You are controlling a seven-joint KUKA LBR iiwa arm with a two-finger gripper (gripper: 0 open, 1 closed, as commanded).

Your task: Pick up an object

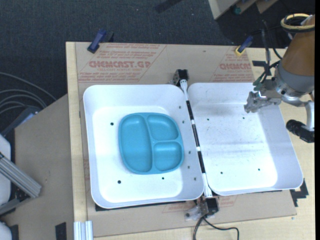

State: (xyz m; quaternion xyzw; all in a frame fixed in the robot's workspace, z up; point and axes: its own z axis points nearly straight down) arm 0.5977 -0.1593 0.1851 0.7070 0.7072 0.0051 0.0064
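A light blue divided plate (150, 143) with three compartments lies flat in the middle of the left bin (97, 114). My gripper (254, 104) hangs over the upper right part of the right bin (280, 179), far from the plate. The grey arm with its orange band comes in from the right edge behind it. Nothing shows between the gripper's tips.
The two white bins meet at a black hinge strip (194, 134) with clamps at its top and bottom ends. They rest on a brown board (125, 61) with blue clips at its back edge. Cables lie on the dark floor at left.
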